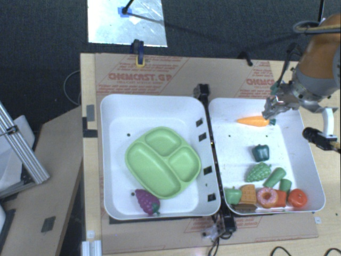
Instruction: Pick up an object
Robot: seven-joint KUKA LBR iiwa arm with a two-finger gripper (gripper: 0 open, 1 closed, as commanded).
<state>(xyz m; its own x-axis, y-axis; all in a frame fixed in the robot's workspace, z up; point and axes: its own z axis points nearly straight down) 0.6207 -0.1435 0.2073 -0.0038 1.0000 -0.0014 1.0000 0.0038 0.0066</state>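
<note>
orange plastic toy carrot (252, 121) | lying flat on its side, long axis running left-right, pointed tip toward the left | on the floor of the right shallow white bin (303, 159), far end, well apart from the cluster of toy food at the near end

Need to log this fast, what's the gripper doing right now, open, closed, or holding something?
Gripper: right at the carrot's end in the right bin; open or closed cannot be told.

Dark carpet (42, 31) was seen around the bench. A shiny foil sheet (127, 16) was laid on the floor beyond a brown printed board (160, 74). An aluminium rail (21, 148) was noted at left.
</note>
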